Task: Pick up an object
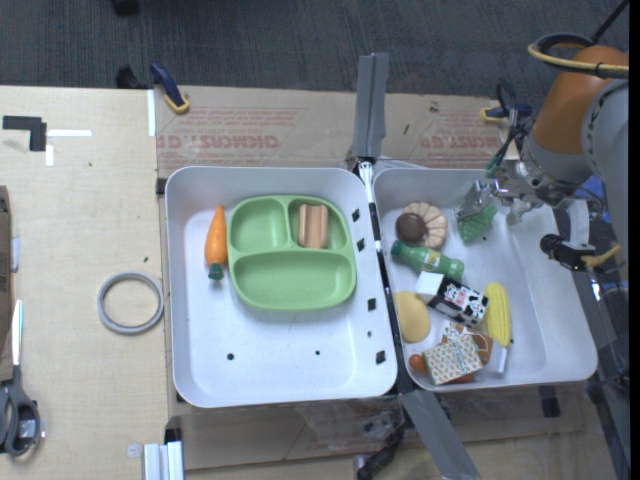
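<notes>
Arm w/ the orange band comes in from the right, and its gripper (490, 200) sits over the back of the right bin (560, 363), by the far wall. A green leafy item (476, 219) hangs right at the fingertips and looks pinched there, lifted a little off the bin floor, so I'd judge the claw clenched on it, though the contact is small and partly blocked by the wrist hardware. Probably chosen because it lies apart from the clutter: the rest of the right bin's stuff is packed along the left side — a brown shell-like piece (423, 226), green bottle (428, 259), yellow lemon-ish lump (411, 317), small cow-print carton (462, 302), corn cob (497, 314), a printed packet (452, 358). Those touch or overlap, so a clean grab there would be harder. Left bin (270, 368) holds a green divided tray (292, 253) w/ a tan block in one compartment, and a carrot (216, 238) just beside the tray. If the pinch is only on a leaf edge it could slip on lifting
</notes>
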You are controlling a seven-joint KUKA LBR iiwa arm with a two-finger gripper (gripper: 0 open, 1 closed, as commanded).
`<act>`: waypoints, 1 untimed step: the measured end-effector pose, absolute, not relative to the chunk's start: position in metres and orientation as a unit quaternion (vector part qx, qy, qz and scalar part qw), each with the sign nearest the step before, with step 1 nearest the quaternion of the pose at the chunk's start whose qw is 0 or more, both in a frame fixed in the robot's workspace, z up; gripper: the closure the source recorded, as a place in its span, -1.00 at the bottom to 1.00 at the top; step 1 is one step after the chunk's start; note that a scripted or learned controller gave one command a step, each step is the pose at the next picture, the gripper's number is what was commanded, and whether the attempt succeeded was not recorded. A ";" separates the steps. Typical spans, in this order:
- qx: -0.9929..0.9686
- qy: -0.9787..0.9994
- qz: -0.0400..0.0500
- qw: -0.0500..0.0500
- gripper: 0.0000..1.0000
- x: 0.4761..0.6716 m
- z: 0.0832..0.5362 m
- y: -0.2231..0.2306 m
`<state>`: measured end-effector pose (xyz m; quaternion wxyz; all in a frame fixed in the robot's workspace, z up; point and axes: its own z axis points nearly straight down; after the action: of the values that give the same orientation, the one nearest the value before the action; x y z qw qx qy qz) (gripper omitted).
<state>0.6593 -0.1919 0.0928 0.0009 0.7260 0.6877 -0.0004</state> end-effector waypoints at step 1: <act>0.771 0.636 0.003 -0.001 -1.00 0.662 0.094 -0.203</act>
<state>0.6619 -0.2034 0.0942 -0.0005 0.7713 0.6364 0.0027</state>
